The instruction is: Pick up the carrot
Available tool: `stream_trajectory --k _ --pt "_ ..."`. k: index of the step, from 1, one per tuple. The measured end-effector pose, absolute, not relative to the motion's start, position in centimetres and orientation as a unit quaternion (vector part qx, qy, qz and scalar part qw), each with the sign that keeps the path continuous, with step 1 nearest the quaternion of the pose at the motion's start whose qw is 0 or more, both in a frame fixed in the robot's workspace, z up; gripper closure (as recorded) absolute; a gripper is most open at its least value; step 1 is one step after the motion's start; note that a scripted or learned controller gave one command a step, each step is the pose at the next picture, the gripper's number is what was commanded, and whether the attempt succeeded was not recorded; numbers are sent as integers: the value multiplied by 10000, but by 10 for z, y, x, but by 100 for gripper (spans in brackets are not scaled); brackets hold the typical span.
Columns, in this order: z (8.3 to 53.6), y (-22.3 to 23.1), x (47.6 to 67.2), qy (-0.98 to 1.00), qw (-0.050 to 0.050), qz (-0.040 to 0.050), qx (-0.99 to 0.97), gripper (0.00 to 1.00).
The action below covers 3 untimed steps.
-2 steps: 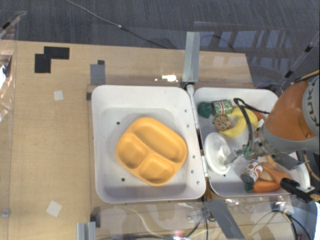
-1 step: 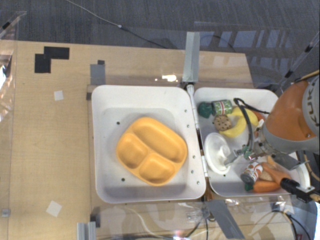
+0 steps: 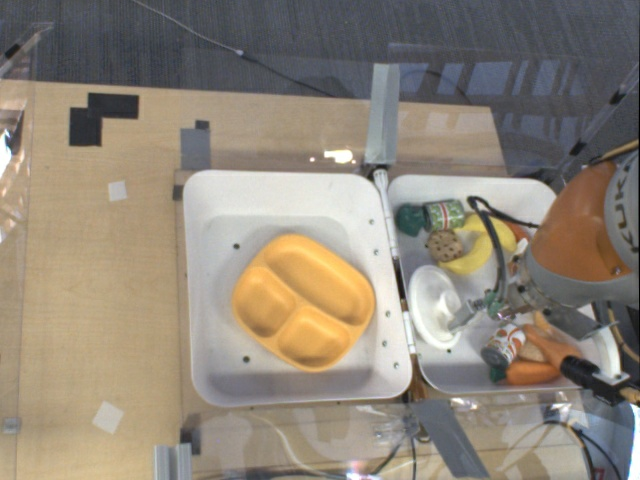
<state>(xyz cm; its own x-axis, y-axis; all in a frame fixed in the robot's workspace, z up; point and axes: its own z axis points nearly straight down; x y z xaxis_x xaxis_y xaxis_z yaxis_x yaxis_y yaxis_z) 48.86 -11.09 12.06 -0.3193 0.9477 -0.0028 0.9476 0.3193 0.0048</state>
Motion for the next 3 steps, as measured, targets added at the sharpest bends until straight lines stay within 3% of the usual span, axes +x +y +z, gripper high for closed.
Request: stream_trajectory --k 3 --pt "121 -111 489 8122 26 11 5834 0"
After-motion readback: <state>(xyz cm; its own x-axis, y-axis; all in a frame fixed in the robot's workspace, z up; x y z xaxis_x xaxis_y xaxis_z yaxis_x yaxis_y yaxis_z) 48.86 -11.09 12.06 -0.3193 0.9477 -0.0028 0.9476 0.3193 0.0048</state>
